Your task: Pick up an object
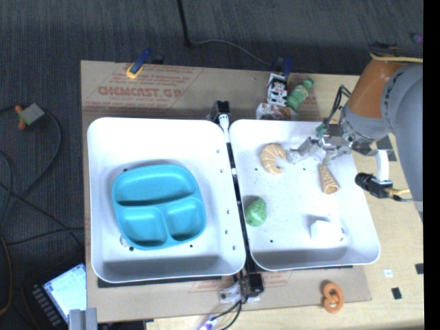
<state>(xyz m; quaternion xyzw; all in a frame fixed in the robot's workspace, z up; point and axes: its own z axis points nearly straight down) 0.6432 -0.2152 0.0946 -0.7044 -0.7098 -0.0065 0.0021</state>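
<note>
I see the arm [385, 108] reaching in from the right, orange band above the wrist, with the gripper [311, 148] low over the far part of the right bin [357, 243]. Its metal fingers [300, 148] point left toward the croissant [273, 158]. They look spread apart with nothing between them, so I log the tool as released and carrying nothing.

The croissant, tan and curled, lies just left of the fingertips, very near, though I cannot tell whether metal touches it. The cone-shaped pastry [328, 179] lies just beside the gripper on the near side, slightly to its right, tilted with its narrow end toward the tool. The green ball [256, 211] sits well to the near-left of the gripper, close to the bin's left wall. The white block [326, 229] rests nearer the camera than the tool, well apart from it and hard to make out against the white floor.

Beyond the divider, far left of the gripper, the left bin [103, 157] holds a blue divided tray [159, 205] with three compartments.

Outside the bins, a small figure [276, 96] and a green bottle [299, 95] stand on the bench [137, 91] behind and left of the tool. A small orange ring [333, 296] lies on the bench on the near side, past the right bin's front rim.
</note>
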